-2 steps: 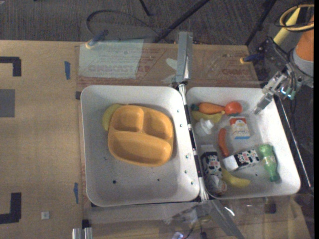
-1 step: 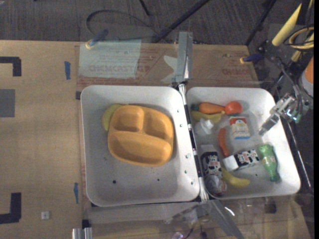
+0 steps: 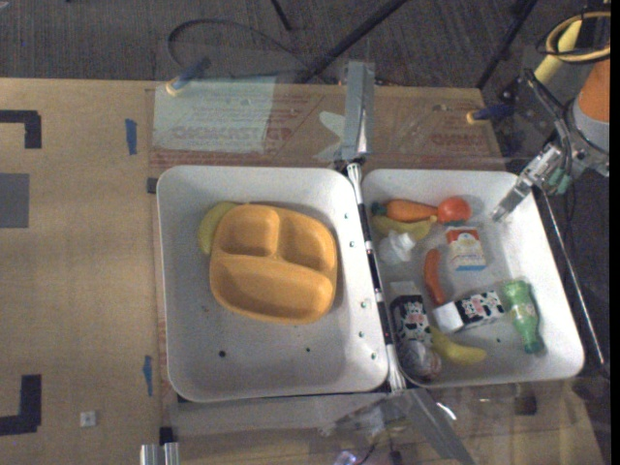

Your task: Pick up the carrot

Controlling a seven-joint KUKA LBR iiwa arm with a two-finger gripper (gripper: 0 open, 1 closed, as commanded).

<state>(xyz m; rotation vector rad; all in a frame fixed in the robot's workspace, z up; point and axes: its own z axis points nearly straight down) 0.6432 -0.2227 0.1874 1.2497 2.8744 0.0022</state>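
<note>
- Left bin [image 3: 184,356]: held an orange divided tray [image 3: 274,263].
- Right bin [image 3: 557,352]: carrot [image 3: 413,210] lay near its far edge, beside a banana [image 3: 404,228].
- Gripper [image 3: 505,207]: angled down over the right bin's far right corner, apart from the carrot, grip state indiscernible.

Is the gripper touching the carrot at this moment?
Apart. The camera view shows the gripper near the right bin's upper right corner, with bare white floor between it and the carrot.

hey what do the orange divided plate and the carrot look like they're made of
The orange divided plate looks like molded plastic: one uniform color, rounded compartments, soft sheen. The carrot is probably a plastic toy, smooth and evenly orange, though it's too small to be sure.
</note>
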